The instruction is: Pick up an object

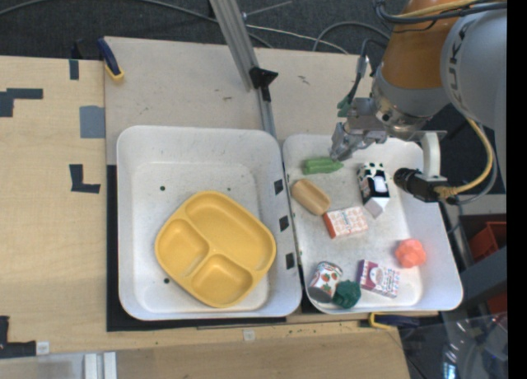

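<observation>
Pincer [344, 148] hangs over the far edge of the right-hand white bin [436, 287], tips pointed down toward the left; whether it is spread or closed cannot be told from this slanted view, and nothing is seen between it. Nearest candidate: a small green oblong block [321, 166], lying just beside and slightly left of the tips, close to the bin's far-left corner, long axis running left to right, roughly parallel to the far wall. Judged the likely target, since a short drop down-left would reach it. Nearby: tan bread-roll-shaped piece [310, 196] just nearer the camera than the green block; red-and-white small carton [346, 222] mid-bin; black-and-white small carton [375, 186] to the right, under the arm's wrist. Along the near edge: round printed cup [325, 279], dark green lump [347, 294], maroon printed packet [379, 278]; orange ball-like piece [410, 252] toward the right wall. Left bin [140, 155] carries a yellow divided plastic tray [216, 247], well apart. Risk, as judgement: the far wall and the dividing rim crowd the green block; tan roll could be nudged.
</observation>
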Robot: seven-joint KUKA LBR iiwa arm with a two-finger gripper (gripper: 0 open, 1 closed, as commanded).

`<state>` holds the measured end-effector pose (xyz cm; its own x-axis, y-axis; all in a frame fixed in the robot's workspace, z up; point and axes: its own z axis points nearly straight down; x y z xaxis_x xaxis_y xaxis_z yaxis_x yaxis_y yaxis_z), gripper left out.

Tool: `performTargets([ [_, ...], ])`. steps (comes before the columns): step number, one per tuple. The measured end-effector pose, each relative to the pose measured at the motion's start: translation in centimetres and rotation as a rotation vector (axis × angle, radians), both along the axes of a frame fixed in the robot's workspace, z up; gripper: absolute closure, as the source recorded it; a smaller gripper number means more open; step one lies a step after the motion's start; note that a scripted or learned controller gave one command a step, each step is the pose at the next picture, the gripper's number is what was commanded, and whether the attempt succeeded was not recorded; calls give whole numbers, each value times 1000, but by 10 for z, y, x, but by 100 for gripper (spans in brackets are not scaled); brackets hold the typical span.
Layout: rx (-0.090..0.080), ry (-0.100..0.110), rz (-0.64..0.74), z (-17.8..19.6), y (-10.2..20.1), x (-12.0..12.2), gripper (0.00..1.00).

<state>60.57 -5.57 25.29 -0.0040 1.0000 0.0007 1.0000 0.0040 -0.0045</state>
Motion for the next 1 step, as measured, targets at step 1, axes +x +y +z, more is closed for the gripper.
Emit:
performTargets([
  [1, 1, 0, 1, 2, 47, -33, 100],
])
